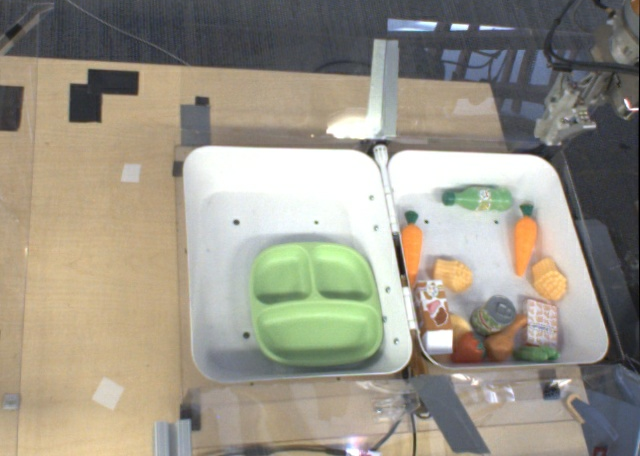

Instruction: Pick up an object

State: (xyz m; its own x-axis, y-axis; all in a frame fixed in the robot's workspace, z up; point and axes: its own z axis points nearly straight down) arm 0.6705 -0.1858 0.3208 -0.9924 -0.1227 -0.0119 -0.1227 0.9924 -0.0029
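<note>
Fingers apart, empty, beyond right bin

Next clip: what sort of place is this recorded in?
Most likely a robotics lab bench set up for pick-up trials. Two shallow white bins sit side by side on a wooden bench; the right one holds toy food such as carrots, and the left one holds a green divided tray.

A single fixed camera looks down from above the bench at a slant, from a middling height. It takes in both white bins: the left bin sits near centre, the right bin toward the frame's right, with dark floor beyond the far edge.
</note>
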